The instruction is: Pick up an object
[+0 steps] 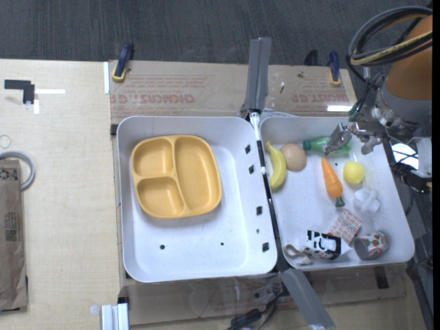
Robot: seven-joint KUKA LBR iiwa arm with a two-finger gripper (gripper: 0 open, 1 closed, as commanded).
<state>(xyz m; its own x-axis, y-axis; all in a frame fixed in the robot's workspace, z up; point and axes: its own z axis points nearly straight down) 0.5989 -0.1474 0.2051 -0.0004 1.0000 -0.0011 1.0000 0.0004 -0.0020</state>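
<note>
Flanking a wooden bench [55,143], dark carpet [172,12] beyond two white bins [234,253].

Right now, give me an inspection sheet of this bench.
Surface: wooden bench bearing left bin and right bin, side by side.
Job's things: in the right bin, banana, round tan ball, carrot, yellow ball, green bottle, clear plastic piece, patterned packet, black-and-white item, small printed can.
Clutter: yellow divided plate in the left bin.
Grippers: gripper low over the right bin's far edge, beside the green bottle; grasp cannot be judged.
Cables: black and yellow hoses looped above the arm.
Surroundings: blue clamps, brown paper bag at left.
</note>
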